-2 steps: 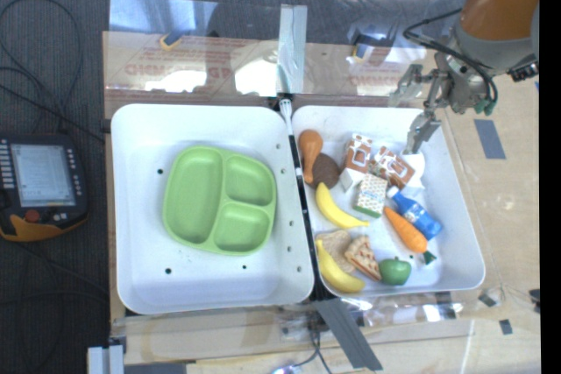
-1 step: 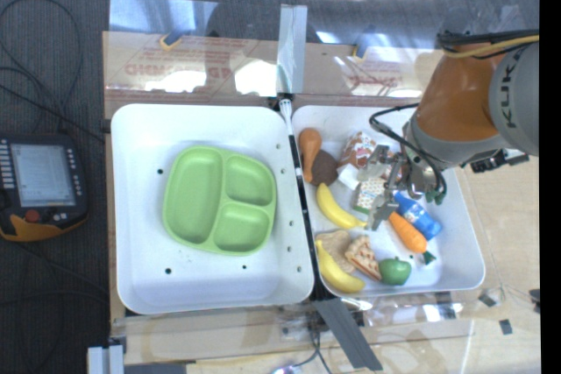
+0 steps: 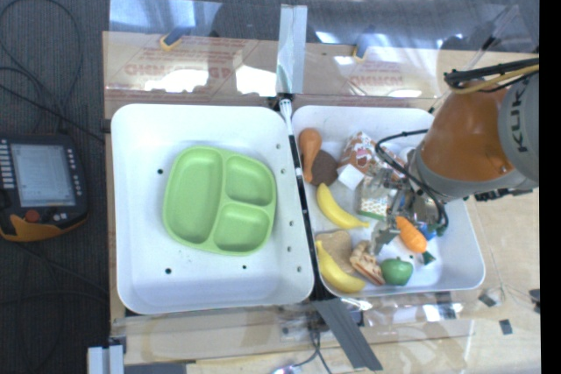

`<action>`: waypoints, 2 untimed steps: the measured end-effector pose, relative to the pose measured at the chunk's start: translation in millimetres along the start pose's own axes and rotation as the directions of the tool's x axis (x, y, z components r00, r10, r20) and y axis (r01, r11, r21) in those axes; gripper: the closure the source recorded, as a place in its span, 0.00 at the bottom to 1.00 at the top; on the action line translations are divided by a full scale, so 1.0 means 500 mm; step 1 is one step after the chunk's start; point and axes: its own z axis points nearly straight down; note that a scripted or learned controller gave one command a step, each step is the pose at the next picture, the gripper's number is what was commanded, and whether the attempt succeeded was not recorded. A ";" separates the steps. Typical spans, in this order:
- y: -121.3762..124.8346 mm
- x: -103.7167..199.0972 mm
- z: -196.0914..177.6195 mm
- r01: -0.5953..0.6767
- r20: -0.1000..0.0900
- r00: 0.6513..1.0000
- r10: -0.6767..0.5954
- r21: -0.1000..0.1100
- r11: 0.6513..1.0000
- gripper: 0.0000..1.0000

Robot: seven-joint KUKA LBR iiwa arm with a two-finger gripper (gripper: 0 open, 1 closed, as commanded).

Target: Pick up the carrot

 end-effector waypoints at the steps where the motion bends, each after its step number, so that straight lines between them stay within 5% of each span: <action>1: -0.061 0.048 0.004 0.101 0.003 0.995 -0.101 0.004 0.995 0.00; 2: -0.060 0.041 -0.019 0.103 0.011 0.995 -0.103 0.008 0.995 1.00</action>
